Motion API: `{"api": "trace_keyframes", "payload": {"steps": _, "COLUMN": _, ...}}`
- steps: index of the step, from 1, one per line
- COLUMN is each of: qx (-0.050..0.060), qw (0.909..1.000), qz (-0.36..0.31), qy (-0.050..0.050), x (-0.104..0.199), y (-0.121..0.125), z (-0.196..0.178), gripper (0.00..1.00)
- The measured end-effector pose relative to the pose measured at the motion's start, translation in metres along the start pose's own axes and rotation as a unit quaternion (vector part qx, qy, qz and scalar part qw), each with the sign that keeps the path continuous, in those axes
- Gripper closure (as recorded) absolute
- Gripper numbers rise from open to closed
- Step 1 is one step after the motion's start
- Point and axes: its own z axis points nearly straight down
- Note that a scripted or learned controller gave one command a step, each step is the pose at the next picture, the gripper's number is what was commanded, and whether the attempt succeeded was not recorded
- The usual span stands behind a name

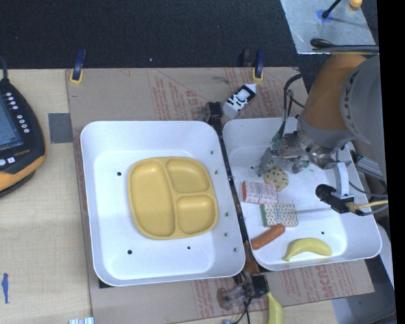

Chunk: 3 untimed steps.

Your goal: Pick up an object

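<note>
So the gripper (274,162) is down inside the right bin (362,247), near its back left part, hanging right over a round speckled cookie (277,178). The metal end is all dark and cluttered from this angle, and honestly I can't tell what state it's in, spread or closed. Nothing visibly sits in it.

If the cookie is the pick, my take: it's flat and lies low on the bin floor, so the descent has to go nearly to the floor and straddle the edges cleanly, or it'll just skate off. It also sits just beside a pink-and-white striped packet (260,192), so coming in off-centre to the left risks nudging that instead.

Working outward: below the packet there's a small checkered packet (282,214), then an orange carrot-like thing (268,237) near the bin's front left, and a yellow banana (308,249) along the front edge. All a bit apart from each other, which helps.

The left bin (102,198) just holds a yellow divided plate (172,196). A teach pendant (6,139) sits at the far left of the bench.

Hard to see: the arm's bulk (343,108) covers the back right part of the right bin, so anything lying under there is a mystery. Another banana-looking thing (273,314) at the bottom is cut off by the frame.
</note>
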Motion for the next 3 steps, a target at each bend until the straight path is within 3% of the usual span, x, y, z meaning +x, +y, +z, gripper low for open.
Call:
{"api": "trace_keyframes", "payload": {"steps": 1, "qx": -0.001, "qw": 1.0, "qz": 0.0, "qy": 0.001, "x": 0.02, "y": 0.035, "z": -0.001, "gripper": 0.0}}
{"api": "trace_keyframes", "payload": {"steps": 2, "qx": 0.0, "qw": 1.0, "qz": 0.0, "qy": 0.0, "x": 0.032, "y": 0.016, "z": 0.0, "gripper": 0.0}}
{"api": "trace_keyframes", "payload": {"steps": 3, "qx": -0.001, "qw": 1.0, "qz": 0.001, "qy": 0.001, "x": 0.005, "y": 0.045, "z": -0.001, "gripper": 0.0}}
